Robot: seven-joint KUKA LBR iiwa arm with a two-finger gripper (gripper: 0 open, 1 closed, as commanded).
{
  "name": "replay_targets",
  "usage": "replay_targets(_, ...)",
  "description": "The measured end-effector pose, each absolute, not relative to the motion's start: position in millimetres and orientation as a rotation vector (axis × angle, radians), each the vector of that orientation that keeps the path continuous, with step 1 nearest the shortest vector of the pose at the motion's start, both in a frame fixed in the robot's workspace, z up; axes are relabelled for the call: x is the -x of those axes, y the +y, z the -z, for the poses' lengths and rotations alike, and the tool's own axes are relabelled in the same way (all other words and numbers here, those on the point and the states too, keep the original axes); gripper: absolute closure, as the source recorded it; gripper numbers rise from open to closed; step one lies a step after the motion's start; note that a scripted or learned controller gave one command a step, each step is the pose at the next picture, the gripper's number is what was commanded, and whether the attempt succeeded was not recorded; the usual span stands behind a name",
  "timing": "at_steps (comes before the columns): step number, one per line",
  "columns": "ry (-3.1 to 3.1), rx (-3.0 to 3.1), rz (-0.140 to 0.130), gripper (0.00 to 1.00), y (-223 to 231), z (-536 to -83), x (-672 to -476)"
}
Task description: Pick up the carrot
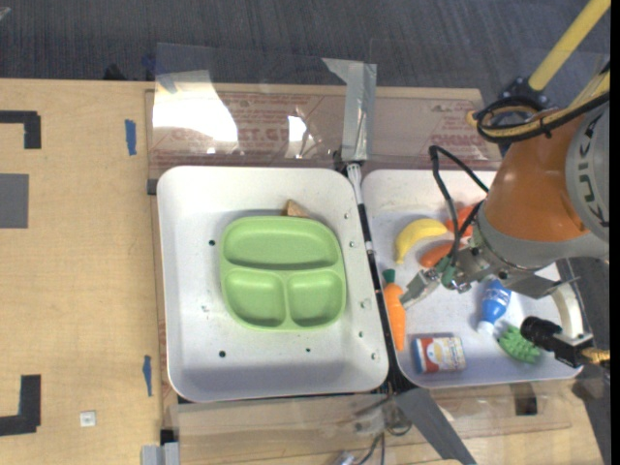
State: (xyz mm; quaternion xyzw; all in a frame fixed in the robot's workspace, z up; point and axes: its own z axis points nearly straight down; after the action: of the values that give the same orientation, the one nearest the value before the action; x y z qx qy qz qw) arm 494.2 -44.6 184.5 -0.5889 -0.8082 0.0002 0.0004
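A small can [439,353] with a white, red and blue label lies on its side against the near edge of the right bin [504,380], the item closest to the camera. Just beyond it, along that bin's left wall, the carrot [394,315] lies lengthwise, orange with a green top pointing toward the far edge; it rests on the bin floor, ungrasped. The gripper [433,280] hangs just right of the carrot's far end, its fingers spread with nothing between them. Judged step: the approach, with the grasp not yet made. The next move calls for a short shift toward the left wall and a descent so that the fingers straddle the carrot across its width; the nearness of the wall leaves little room for the outer finger, so a miss or a scrape is a fair risk. The right bin also holds a banana [418,235] near its far left corner, an orange item [436,253] partly hidden beside it, a white and blue bottle [492,306] and a green brush-like piece [518,345] toward the near right corner. The left bin [184,289] holds a green divided tray [283,270] at its middle, compartments bare, with a small brown scrap [294,208] at the tray's far edge.
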Motion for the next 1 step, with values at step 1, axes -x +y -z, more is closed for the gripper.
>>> replay_targets(1,-2.696,1.618,0.002,0.0,-12.1,-184.4,-523.9)
